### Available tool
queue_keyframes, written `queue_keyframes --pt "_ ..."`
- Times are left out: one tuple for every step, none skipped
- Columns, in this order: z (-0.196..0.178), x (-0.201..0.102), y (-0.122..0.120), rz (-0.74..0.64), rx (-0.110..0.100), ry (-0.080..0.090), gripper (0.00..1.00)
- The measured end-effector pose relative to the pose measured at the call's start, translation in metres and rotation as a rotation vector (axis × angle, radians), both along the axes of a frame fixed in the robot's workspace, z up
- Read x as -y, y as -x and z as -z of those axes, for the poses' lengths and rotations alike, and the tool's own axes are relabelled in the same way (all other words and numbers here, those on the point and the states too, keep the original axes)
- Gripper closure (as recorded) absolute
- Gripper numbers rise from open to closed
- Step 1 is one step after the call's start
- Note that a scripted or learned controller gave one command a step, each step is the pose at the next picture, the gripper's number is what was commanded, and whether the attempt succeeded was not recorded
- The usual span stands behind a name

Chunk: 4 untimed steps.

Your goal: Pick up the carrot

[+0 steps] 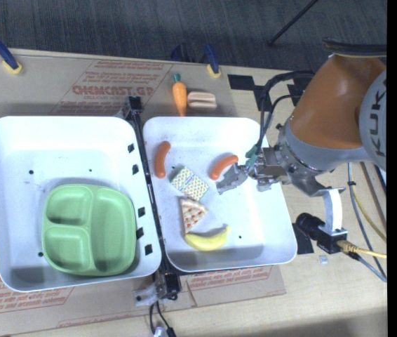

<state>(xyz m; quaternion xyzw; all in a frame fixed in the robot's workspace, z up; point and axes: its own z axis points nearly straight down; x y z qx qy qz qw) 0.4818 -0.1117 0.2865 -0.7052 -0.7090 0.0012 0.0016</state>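
A: Where does the carrot [179, 97] lie from the end effector [232, 178]?

B: Up and to the left of it in the camera view, well apart, outside the right bin [276, 223] on the table [107, 83] just past the bin's far rim. Its long axis runs roughly toward and away from that rim, green top farthest.

A: And the end effector itself?

B: Low inside the right bin, just beside a sausage [222, 166]. Whether it's open or closed, I cannot tell. I'd judge it must clear the rim first.
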Motion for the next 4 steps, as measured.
queue_keyframes --pt "0.032 -0.025 -0.087 -0.094 0.001 0.0 0.0" --pt "0.047 -0.012 -0.175 -0.216 0.002 0.001 0.0" --pt "0.117 0.033 -0.174 -0.387 0.001 0.0 0.0" --pt "0.181 0.091 -0.174 -0.157 -0.001 0.0 0.0"
